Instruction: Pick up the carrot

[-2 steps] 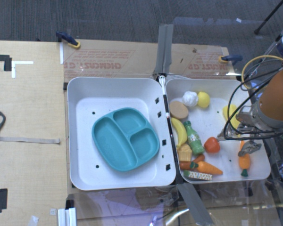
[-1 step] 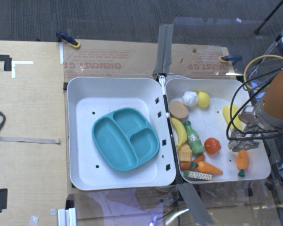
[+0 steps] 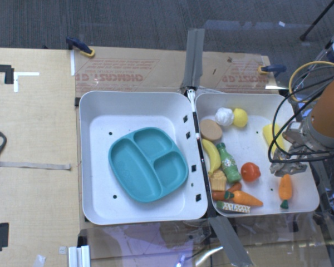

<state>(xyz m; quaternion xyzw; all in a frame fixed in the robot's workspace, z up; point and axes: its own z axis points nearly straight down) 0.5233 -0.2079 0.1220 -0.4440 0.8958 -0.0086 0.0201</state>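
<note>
I see carrot [image 3: 245, 198] at right bin [image 3: 306, 204] front edge; second small carrot [image 3: 285, 188] right, just under gripper [image 3: 288, 170]. Jaw state: cannot tell.

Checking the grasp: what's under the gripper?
A small carrot lies just below the gripper in the right bin. The bin floor directly beneath it is covered.
</note>
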